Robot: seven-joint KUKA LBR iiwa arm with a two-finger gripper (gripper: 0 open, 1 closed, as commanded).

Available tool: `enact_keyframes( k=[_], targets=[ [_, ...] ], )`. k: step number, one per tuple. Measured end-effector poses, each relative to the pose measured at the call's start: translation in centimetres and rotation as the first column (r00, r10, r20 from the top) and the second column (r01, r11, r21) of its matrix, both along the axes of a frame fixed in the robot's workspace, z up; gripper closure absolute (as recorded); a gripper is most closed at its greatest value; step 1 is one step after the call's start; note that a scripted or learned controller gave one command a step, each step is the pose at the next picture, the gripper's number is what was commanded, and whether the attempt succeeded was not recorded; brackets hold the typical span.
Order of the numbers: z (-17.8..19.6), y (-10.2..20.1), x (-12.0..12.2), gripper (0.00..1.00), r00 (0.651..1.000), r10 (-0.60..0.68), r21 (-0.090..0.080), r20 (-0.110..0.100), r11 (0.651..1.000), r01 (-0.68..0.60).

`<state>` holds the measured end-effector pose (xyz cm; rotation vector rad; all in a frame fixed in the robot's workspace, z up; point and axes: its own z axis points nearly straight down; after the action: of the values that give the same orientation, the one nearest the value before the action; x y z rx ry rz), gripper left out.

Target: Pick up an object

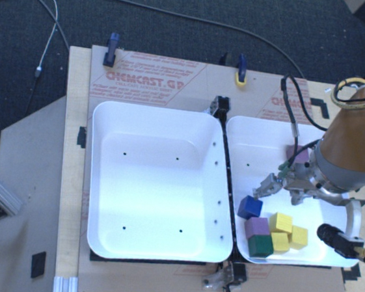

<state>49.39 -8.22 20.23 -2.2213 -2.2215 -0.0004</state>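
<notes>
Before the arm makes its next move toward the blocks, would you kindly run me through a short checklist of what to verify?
1. Targets within the right bin: ok; blue block, purple block, green block and yellow blocks cluster at its near edge.
2. Gripper near a target: ok; it sits just above the blue block in the camera view.
3. Nothing held yet: ok; no block shows between its fingers.
4. Blue block free of neighbours: not ok; it seems to touch the purple block.
5. Gripper height above the bin floor: cannot tell.
</notes>
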Motion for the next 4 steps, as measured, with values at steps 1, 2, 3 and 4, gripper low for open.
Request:
enact_keyframes(
  k=[1,2,3,4],
  targets=[
    [-9.5,-1.8,-0.8,0.00,1.000,0.001,-0.003,0.013,1.000,-0.001],
    [-9.9,-3.5,-0.7,0.00,1.000,0.002,-0.005,0.016,1.000,-0.002],
    [-11.5,-2.6,6.6,0.00,1.000,0.003,-0.001,0.003,1.000,-0.003],
    [-10.4,-2.7,6.4,1.00,1.000,0.000,0.000,0.001,1.000,0.000]
  ],
)
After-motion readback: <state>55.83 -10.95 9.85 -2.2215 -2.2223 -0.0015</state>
